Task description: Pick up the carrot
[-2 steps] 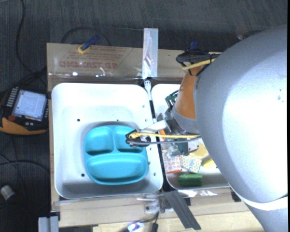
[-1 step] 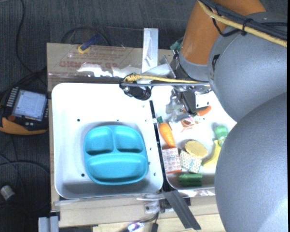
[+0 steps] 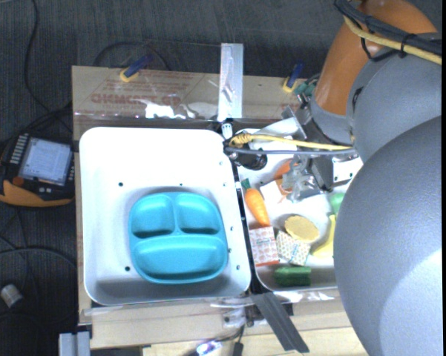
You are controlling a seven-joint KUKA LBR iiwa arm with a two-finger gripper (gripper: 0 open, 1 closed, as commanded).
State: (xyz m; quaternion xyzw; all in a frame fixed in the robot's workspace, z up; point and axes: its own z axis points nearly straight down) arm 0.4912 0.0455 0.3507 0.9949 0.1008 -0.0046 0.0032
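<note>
1. Camera view, bench (image 3: 156,91): it bears two white bins side by side. We judge the split keeps the pick stock apart from a spare space.
2. Left bin (image 3: 104,154): it holds one blue tray (image 3: 178,236), lying flat in the middle. It is well apart from the task's thing.
3. Right bin (image 3: 270,184): it holds the clutter, packed close.
4. Carrot (image 3: 257,205): orange, lying flat in the right bin. It sits lengthwise, just beside the wall shared with the left bin. Nothing grips it and the task is not yet done.
5. Red packet (image 3: 262,245): just below the carrot's lower end, seemingly touching it.
6. Yellow disc (image 3: 301,227): to the carrot's right, near but apart.
7. Green item (image 3: 292,275): at the bin's near edge, apart from the carrot.
8. Hand (image 3: 303,180): low over the right bin, to the carrot's right and apart from it.
   - We cannot tell whether it is spread or pressed together.
   - We see no carrot in it.
9. Arm (image 3: 386,199): it reaches in from the right and hides much of that bin's right side.
10. Note: the carrot's place by the wall leaves little room on that side. We judge the hand needs to shift left and line up along the carrot.
</note>
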